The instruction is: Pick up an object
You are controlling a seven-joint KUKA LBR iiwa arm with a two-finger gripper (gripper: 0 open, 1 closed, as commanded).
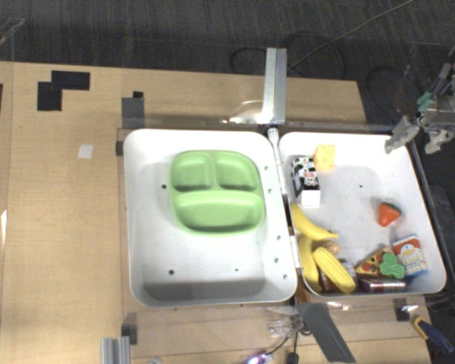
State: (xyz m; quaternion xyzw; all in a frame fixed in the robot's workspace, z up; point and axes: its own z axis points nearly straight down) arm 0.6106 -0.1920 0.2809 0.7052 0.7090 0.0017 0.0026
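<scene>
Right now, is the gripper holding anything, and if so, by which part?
Nothing is held. The gripper hangs over the upper right corner of the right bin, with no object between its fingers; the toys lie apart from it in the bin.

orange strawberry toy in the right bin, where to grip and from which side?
Take the strawberry toy across its orange body, coming straight down from above. It lies alone on bare floor of the right bin, clear of the walls and of the pile along the near edge, so fingers probably fit on either side. Its green leafy top looks too small to grip. The gripper sits at the bin's far right corner.
</scene>
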